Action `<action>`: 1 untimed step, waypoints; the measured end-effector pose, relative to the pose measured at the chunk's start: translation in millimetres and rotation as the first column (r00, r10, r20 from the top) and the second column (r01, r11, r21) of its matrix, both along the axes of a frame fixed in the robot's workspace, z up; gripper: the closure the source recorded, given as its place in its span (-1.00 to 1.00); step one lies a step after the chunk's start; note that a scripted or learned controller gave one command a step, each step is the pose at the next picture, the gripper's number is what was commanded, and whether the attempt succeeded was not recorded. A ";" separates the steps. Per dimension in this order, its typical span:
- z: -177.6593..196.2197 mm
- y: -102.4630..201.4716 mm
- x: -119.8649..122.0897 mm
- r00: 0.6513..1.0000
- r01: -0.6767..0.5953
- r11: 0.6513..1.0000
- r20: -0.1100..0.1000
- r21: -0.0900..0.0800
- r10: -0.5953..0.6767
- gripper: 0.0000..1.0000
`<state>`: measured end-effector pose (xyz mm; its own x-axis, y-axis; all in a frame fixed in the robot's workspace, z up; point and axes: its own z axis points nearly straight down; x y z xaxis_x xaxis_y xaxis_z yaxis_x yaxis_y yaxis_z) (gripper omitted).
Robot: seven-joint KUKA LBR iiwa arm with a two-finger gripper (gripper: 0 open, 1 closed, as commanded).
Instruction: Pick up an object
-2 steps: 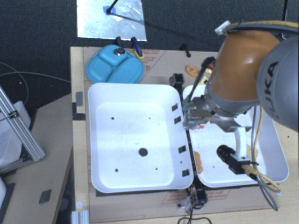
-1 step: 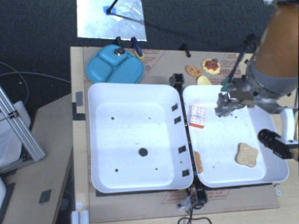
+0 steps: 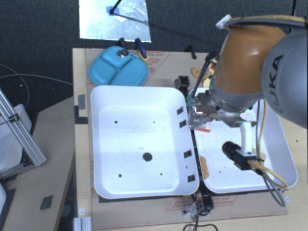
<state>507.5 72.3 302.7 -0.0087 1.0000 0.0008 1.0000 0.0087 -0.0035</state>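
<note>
Reaching in from the right, the big grey arm with its orange band hangs over the right bin and hides a lot of it. The gripper is low at the far left side of that bin, close to the wall where the two bins meet. It is too dark and mixed up there, so I cannot tell if the gripper is wide or narrow, or if it has hold of something. A small red thing shows just under the gripper, in the right bin, very near it; I cannot tell if they touch. A thin tan piece lies lower down in the same bin, right beside the left wall and apart from the gripper. The left bin is white and has a dark round spot near the middle of its floor, with a few tiny dots around it. Behind the left bin, a blue tray with a small knob on top sits on the bench. A shiny flat sheet lies farther back, past the bench.
</note>
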 end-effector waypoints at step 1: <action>138.7 -53.0 -6.3 1.000 0.011 1.000 0.023 0.000 -0.011 1.00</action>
<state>501.2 19.3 441.4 0.0026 1.0000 0.0008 0.9998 -0.0027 0.0193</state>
